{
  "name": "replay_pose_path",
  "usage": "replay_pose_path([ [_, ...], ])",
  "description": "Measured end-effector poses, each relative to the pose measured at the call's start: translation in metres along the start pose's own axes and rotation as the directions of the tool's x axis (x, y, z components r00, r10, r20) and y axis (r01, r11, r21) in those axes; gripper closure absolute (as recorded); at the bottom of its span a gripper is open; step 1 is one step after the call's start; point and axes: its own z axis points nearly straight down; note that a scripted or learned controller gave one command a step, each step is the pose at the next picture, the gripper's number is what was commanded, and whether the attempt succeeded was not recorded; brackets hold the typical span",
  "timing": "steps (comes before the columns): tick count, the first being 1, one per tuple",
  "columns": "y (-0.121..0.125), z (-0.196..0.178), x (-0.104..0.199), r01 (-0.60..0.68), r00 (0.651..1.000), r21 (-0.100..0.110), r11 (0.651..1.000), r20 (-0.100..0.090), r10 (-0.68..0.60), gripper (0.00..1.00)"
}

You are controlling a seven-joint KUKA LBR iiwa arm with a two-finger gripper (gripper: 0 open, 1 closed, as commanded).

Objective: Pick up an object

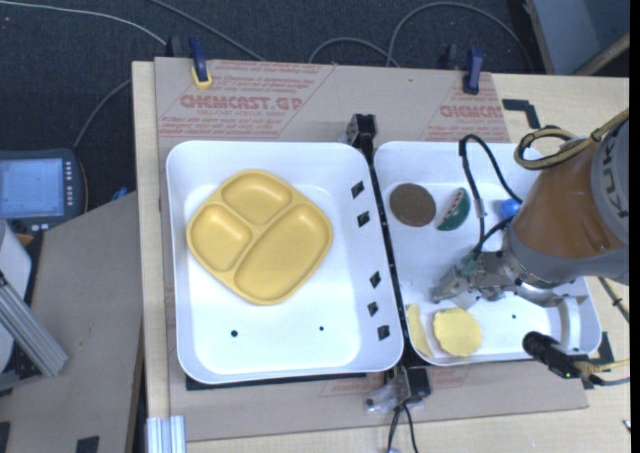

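One flat pale-yellow disc (457,331) lies just beside the pincer (450,286)

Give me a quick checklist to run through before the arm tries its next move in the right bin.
1. Gripper is over the right bin: ok.
2. A target lies close by: ok, the yellow round piece sits just below the gripper near the bin's front edge.
3. Something is held between the fingers: cannot tell, they are too small and blurred to read.
4. Other pieces are out of the way: ok, the brown disc and the green wedge lie apart toward the back.
5. Black cable stays clear of the gripper: cannot tell, it loops down close to the wrist.
6. Yellow divided plate is uninvolved: ok, it rests in the left bin.
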Motion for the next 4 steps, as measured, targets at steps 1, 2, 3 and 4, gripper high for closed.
replay_pose_path([
  [1, 0.001, -0.013, 0.000, 0.000, 1.000, -0.005, 1.000, 0.000, 0.000, 1.00],
  [2, -0.005, -0.064, 0.008, 0.002, 1.000, -0.009, 1.000, 0.003, -0.002, 1.00],
  [3, 0.003, -0.116, 0.000, 0.002, 1.000, -0.011, 1.000, 0.004, -0.002, 1.00],
  [4, 0.004, -0.154, 0.000, 0.003, 1.000, -0.010, 1.000, 0.003, -0.003, 1.00],
])
